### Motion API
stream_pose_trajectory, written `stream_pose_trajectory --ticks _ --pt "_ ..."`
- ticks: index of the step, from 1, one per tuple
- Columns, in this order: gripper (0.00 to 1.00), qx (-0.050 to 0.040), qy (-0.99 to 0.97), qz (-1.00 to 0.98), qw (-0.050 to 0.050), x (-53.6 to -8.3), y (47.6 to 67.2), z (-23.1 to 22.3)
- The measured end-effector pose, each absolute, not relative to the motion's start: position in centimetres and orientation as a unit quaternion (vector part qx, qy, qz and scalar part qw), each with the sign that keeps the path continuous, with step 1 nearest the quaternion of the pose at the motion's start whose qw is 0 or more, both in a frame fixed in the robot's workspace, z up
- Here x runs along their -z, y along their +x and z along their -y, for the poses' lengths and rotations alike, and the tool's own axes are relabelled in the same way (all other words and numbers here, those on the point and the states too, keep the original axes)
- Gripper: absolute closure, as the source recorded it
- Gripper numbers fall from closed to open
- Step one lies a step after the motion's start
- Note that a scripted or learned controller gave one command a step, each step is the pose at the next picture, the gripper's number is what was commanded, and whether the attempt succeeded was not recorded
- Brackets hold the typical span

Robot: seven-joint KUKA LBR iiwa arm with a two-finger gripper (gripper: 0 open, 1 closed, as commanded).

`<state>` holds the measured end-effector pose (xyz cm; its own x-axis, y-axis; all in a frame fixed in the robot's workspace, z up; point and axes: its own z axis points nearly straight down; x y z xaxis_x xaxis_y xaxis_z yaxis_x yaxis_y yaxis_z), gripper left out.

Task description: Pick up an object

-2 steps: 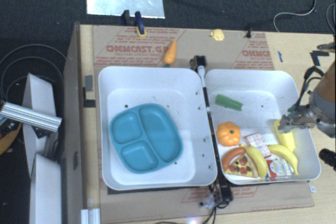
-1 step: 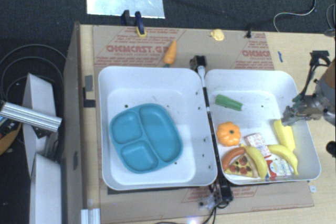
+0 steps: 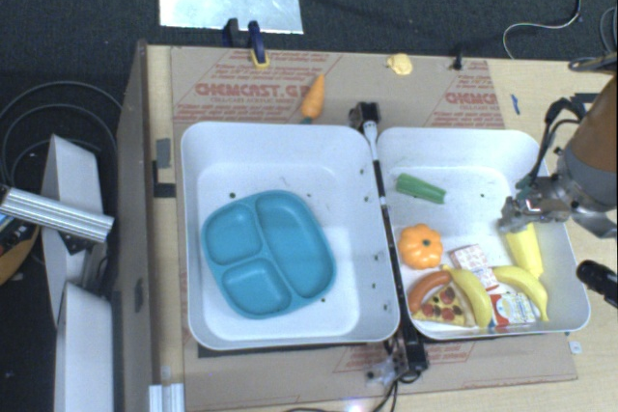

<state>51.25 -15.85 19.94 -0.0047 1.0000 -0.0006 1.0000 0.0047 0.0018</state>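
My gripper (image 3: 526, 210) hangs over the right side of the right bin (image 3: 463, 159). Its tip is right at the top end of a yellow oblong object (image 3: 526, 251), and whether they touch is unclear. In the same bin lie a green piece (image 3: 420, 188), an orange pumpkin (image 3: 421, 246), a pizza slice (image 3: 442, 299), two bananas (image 3: 470, 292) (image 3: 526, 285) and a red-and-white carton (image 3: 504, 309).
The left bin (image 3: 222, 150) holds a blue divided plate (image 3: 268, 251). A carrot (image 3: 312, 96) and a small yellow item (image 3: 400, 65) lie on the cardboard behind the bins. A black divider (image 3: 381, 198) runs between the bins.
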Motion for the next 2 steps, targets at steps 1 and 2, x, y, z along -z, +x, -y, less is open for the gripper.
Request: stream_pose_trajectory --ticks 1,2 --pt "1.00 -0.0008 0.705 -0.709 0.001 -19.4 52.6 13.8" --pt "1.00 -0.0004 0.704 -0.710 -0.001 -19.0 49.7 8.4"
